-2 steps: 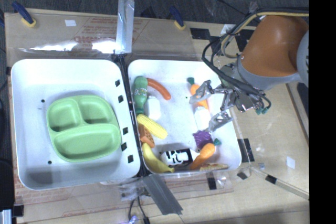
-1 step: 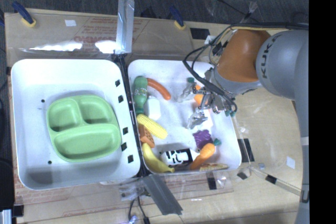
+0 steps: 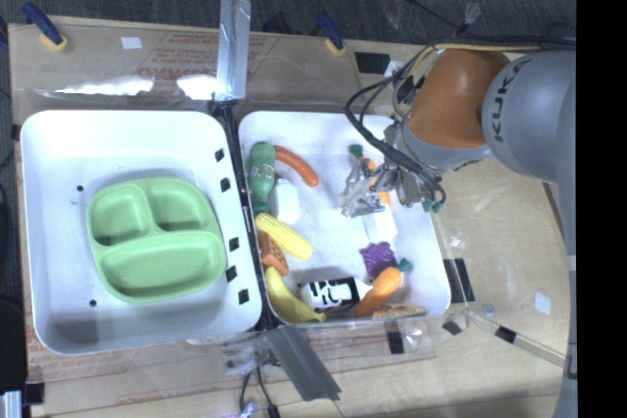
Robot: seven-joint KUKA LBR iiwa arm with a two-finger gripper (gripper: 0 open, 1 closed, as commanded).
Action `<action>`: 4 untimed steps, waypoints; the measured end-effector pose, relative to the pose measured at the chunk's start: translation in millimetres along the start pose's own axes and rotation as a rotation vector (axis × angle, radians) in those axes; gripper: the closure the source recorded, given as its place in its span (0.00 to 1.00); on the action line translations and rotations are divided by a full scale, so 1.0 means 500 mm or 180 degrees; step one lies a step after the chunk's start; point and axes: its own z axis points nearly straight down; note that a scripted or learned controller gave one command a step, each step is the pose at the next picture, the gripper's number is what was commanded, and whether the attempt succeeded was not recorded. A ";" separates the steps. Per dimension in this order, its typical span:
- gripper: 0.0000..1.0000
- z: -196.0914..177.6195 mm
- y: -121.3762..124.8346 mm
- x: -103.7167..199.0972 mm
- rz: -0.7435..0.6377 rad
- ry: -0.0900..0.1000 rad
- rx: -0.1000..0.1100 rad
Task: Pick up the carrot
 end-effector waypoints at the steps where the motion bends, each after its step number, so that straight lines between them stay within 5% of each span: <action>1: 0.00 0.000 0.001 0.000 -0.0001 0.0001 -0.0001; 2: 1.00 -0.021 0.003 -0.004 -0.0023 -0.0013 0.0005; 3: 0.00 -0.021 0.004 -0.004 -0.0025 -0.0012 0.0004; 4: 0.00 0.024 -0.007 -0.032 0.0159 -0.0002 0.0002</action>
